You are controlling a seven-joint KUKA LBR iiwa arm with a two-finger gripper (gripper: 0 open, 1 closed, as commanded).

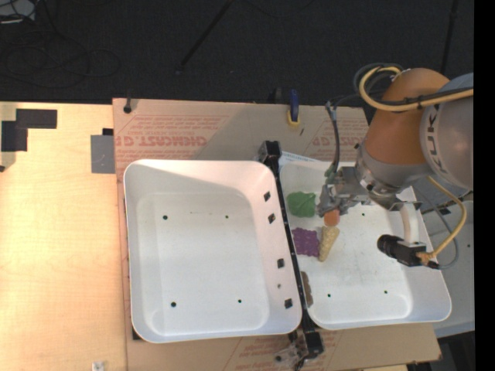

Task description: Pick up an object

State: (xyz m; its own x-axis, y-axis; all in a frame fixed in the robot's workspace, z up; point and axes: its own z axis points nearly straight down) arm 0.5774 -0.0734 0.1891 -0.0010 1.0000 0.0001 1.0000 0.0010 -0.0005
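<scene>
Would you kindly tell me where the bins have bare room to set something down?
The left bin is bare throughout. The right bin is free along its near wall. Crowded: its far-left part, around green lump, purple lump, pale cone and end effector.

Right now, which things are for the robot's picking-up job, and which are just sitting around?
For the job: gripper, green lump, purple lump, pale cone, small orange piece, right bin.

Just lying about: left bin, blue clip, cardboard sheet.
</scene>
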